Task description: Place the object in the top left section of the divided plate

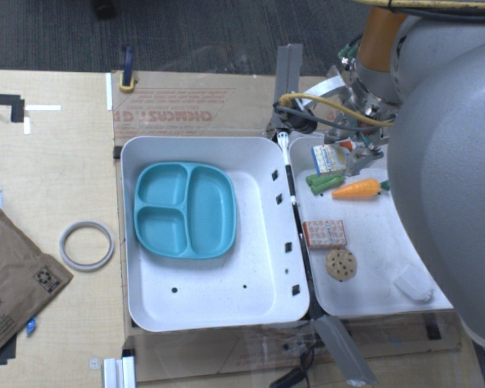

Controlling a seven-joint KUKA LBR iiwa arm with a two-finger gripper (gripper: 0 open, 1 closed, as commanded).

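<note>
A light blue divided plate lies in the left bin, in its upper left part. The plate has two small sections on its left and one large section on its right, and nothing lies in them. My gripper hangs over the far end of the right bin, just above an orange carrot and beside a small printed carton. A green pod lies against the carrot's left end. The arm hides the bin's right side.
Nearer the front of the right bin lie a pink wafer block, a round cookie and a pale clear item. A yellow cable loops behind the bins. A tape ring and a brown bag lie on the bench to the left.
</note>
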